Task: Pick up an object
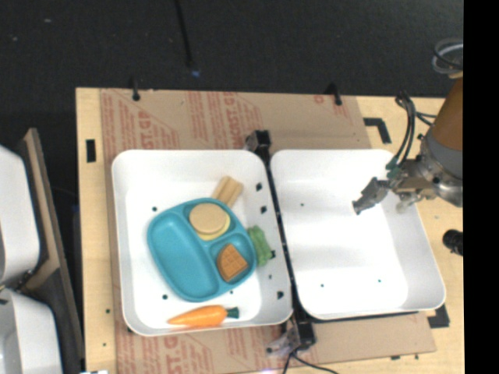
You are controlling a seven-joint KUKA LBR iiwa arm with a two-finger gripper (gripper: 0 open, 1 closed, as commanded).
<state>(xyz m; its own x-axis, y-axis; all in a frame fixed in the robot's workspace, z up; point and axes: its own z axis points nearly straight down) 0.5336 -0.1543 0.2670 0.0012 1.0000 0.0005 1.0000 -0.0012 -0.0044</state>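
Red printed lettering runs along the far edge and down the left side of the cardboard sheet (195,119) on the tabletop, but it's too blurred to read. No other text, label or number is legible anywhere.

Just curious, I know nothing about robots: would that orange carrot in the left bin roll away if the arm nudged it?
Probably. The carrot looks rounded and tapered, so it would likely roll in a curve. It lies near the left bin's front wall, which should stop it. It looks like stiff toy plastic, likely light.
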